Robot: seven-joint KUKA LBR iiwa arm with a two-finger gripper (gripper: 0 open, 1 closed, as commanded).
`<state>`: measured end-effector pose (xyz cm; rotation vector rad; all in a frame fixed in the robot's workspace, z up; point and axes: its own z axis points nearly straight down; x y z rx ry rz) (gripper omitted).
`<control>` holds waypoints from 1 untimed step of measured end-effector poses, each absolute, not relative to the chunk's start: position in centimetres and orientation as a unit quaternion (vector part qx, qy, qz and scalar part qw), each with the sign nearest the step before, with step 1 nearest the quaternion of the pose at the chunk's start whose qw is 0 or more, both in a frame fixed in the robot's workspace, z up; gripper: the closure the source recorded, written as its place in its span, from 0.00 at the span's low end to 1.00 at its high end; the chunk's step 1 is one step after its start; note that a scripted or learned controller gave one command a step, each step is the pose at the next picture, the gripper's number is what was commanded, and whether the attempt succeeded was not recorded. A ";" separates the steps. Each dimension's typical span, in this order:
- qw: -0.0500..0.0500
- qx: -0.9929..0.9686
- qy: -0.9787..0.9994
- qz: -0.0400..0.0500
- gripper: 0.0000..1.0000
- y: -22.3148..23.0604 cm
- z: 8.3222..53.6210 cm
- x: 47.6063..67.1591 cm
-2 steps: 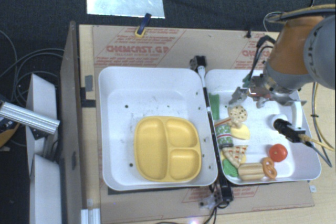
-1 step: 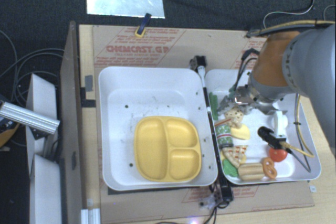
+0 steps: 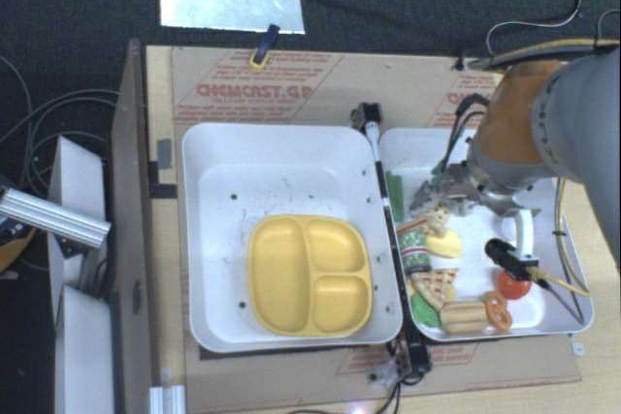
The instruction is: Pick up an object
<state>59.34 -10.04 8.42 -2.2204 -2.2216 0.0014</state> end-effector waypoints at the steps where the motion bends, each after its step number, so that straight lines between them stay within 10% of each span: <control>1: 0.000 -0.707 -0.707 0.000 0.00 -10.2 8.4 58.7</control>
